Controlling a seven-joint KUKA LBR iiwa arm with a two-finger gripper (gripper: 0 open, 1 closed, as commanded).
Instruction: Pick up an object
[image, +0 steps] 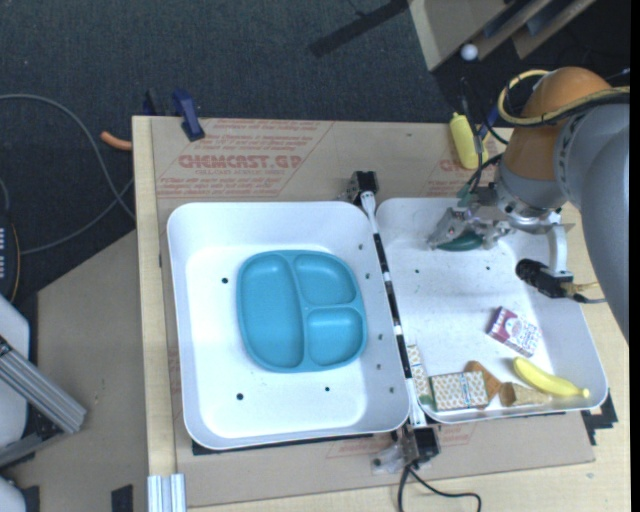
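Camera view: two bins, one blue tray (300, 308), one banana (547, 379).

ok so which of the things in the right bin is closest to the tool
The teal object, lying right at the tool at the bin's far end. The banana, purple packet and snack box lie along the near edge.

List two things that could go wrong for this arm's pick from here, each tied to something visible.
The gripper sits over a small teal object by the right bin's far wall; it may close badly there. The banana, snack box and purple packet crowd the near edge, inviting a bumped or double grasp.
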